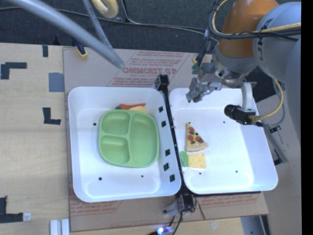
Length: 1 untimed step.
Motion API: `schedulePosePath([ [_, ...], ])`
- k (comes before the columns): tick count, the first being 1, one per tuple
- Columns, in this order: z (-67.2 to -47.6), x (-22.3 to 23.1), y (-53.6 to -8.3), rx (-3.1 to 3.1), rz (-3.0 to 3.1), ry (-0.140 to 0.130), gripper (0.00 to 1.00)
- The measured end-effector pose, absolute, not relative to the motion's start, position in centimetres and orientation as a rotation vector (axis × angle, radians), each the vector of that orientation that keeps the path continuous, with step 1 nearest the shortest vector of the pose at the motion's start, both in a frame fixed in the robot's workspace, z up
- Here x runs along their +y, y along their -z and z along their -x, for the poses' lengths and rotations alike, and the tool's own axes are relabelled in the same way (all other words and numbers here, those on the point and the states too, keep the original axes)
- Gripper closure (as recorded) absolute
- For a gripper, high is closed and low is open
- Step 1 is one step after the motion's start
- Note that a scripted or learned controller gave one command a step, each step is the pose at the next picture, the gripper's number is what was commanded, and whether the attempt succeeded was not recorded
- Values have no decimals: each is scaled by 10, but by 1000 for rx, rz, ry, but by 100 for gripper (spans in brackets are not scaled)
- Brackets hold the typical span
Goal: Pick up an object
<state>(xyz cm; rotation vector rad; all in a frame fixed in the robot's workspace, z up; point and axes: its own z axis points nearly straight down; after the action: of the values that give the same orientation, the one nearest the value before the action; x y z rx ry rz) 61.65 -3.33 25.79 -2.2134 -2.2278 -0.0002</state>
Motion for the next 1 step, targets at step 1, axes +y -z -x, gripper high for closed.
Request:
schedulePosePath([
  [1,-606,18,-237,-2225,2214,-4,100],
])
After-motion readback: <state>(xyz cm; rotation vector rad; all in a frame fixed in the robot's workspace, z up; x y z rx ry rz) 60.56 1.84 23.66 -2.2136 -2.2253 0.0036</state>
